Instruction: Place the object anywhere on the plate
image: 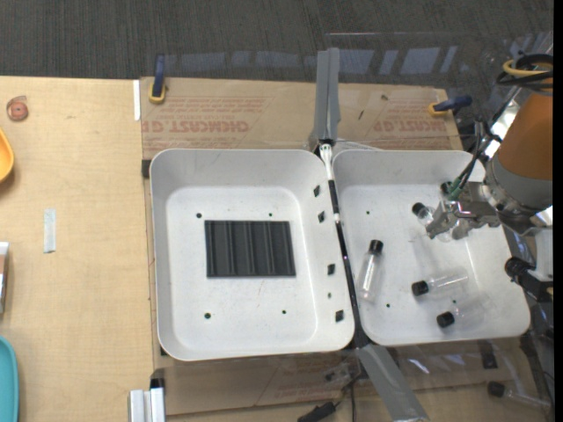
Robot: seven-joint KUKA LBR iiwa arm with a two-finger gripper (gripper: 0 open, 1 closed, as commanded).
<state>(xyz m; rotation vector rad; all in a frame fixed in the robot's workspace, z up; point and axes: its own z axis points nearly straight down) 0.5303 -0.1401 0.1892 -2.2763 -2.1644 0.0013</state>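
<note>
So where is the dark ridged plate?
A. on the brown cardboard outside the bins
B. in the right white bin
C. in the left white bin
C: the dark ridged rectangular plate lies flat in the middle of the left white bin, while the clear plastic vials with black caps lie in the right white bin.

Dark ribbed plate (250, 249) flat, left bin; clear vials (372, 265) right bin.

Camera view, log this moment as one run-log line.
gripper: over right bin, upper right | vials: lying in right bin | ridged plate: left bin, bare
</note>
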